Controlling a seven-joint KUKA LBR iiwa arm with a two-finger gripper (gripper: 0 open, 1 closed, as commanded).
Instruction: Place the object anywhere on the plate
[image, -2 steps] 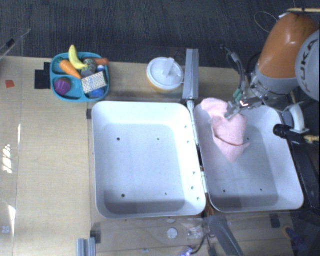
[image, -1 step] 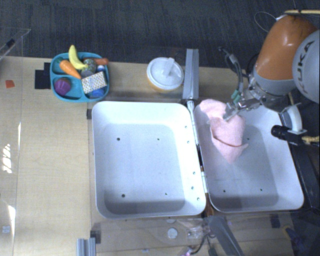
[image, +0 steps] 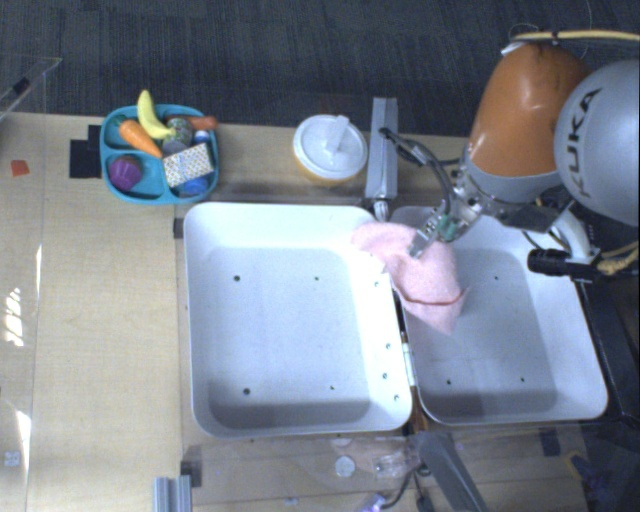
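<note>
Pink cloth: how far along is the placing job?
Done: the gripper is at the pink cloth, which is bunched up beneath it, draped across the divide between the two white bins. In hand: apparently a lift, though a firm grasp is unclear. Left: carrying the cloth to a plate; the blue sectioned plate sits outside the bins.

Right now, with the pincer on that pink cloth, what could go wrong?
1. The pink cloth drapes across the divide between the left bin and right bin; dragging it could snag on the rims.
2. The pincer seems to touch only a top fold, and its hold isn't clear, so the cloth may slip out when lifted.
3. The blue plate already holds toy food and sits far off at the bench corner; a limp cloth could land half off it.
</note>
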